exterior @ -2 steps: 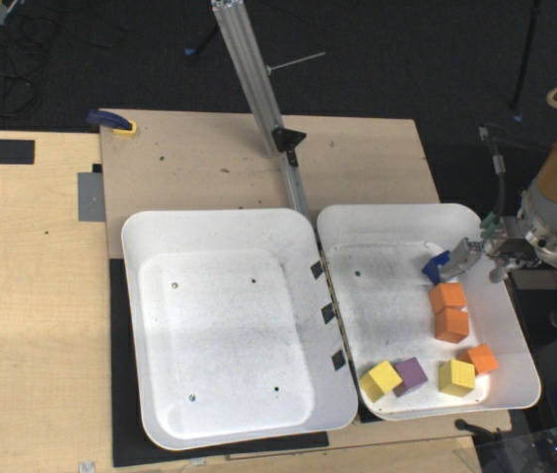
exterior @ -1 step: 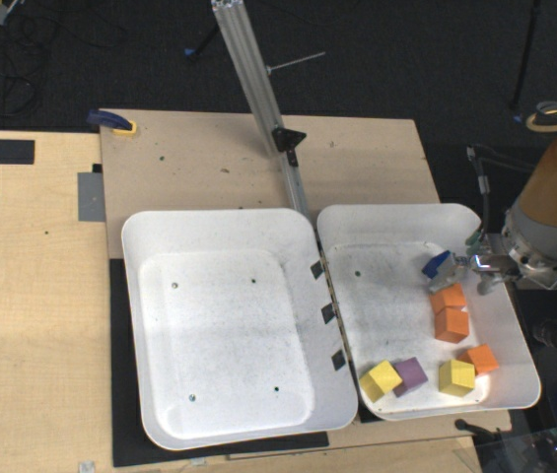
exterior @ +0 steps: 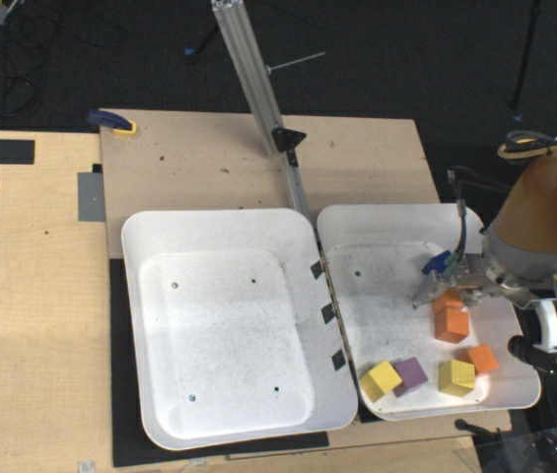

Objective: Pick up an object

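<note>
The left bin lies bare-floored, and the right bin carries all the blocks along its near and right edges. The arm leans in over the right bin's right edge, with the gripper low over the tall orange block, which stands near that edge, about midway along it. How the tool's tips are set cannot be told from here. A smaller orange block and a yellow block crowd the near right corner, while another yellow block touches a purple block at the near edge. The risk is that a descent slightly off centre tips or shoves the tall block into its neighbours, or that the tips close on nothing.
</note>
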You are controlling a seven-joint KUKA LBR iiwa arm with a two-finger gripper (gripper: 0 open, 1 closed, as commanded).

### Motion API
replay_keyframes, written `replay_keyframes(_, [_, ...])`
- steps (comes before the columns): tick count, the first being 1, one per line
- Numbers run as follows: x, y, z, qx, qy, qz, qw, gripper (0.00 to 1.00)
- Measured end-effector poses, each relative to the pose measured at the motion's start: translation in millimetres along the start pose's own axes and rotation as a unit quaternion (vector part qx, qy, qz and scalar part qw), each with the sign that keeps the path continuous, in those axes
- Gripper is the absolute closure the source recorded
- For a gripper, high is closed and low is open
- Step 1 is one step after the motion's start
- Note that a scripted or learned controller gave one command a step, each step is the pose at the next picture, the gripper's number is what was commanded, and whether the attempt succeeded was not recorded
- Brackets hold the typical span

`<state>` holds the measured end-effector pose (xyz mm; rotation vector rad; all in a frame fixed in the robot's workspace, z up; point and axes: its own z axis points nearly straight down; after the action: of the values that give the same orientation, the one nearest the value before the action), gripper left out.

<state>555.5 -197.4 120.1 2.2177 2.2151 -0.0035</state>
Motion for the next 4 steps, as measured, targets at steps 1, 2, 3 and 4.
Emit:
replay_keyframes(1, [-1,1,-14,-0.002,0.002,0.002,1.0000,1.00])
replay_keyframes(2, [2,-6,-71,0.000,0.003,-0.001,1.0000,1.00])
replay_keyframes(3, [1,-5,-95,0.001,0.003,-0.001,1.0000,1.00])
replay_keyframes(4, [55,4,-87,0.003,0.005,-0.003,1.0000,1.00])
